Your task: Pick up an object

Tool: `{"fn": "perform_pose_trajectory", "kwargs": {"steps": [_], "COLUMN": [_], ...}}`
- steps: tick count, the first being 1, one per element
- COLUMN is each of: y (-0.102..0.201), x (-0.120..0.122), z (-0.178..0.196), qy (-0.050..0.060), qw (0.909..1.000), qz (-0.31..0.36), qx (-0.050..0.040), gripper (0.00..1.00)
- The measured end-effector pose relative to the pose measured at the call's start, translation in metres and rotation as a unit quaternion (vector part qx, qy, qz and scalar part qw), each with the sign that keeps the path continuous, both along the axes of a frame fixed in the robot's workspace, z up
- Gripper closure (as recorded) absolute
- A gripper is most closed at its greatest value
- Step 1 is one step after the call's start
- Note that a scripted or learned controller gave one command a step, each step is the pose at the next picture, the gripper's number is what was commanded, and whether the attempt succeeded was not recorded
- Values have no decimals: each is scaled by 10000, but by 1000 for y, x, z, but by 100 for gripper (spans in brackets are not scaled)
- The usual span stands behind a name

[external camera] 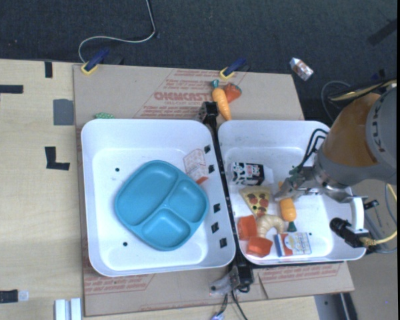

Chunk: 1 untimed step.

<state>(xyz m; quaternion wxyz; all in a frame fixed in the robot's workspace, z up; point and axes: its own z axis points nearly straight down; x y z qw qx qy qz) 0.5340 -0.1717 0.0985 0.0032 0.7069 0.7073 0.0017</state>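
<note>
**Pincer working over the small orange toy**

Cardboard is covering the tabletop [153,89] under two white bins. Lying in the right bin [320,131], the small orange oval plastic toy [288,209] is looking light, stiff and slippery; gripping across its narrow middle seems best. Just above it, the pincer [295,183] is hovering; its opening I cannot tell. Pizza-slice toy [256,201] is lying just beside.

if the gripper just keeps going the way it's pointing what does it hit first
Most likely the pizza slice toy. The gripper points leftward and down into the right bin, and that slice lies just ahead. Depth is unclear, so it could meet the bin floor first.
</note>
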Motion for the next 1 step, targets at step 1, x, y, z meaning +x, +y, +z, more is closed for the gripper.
{"fn": "perform_pose_trajectory", "kwargs": {"steps": [1], "y": [44], "x": [55], "z": [59], "qy": [30], "qw": [10000], "qz": [10], "qx": [11], "gripper": [100]}}
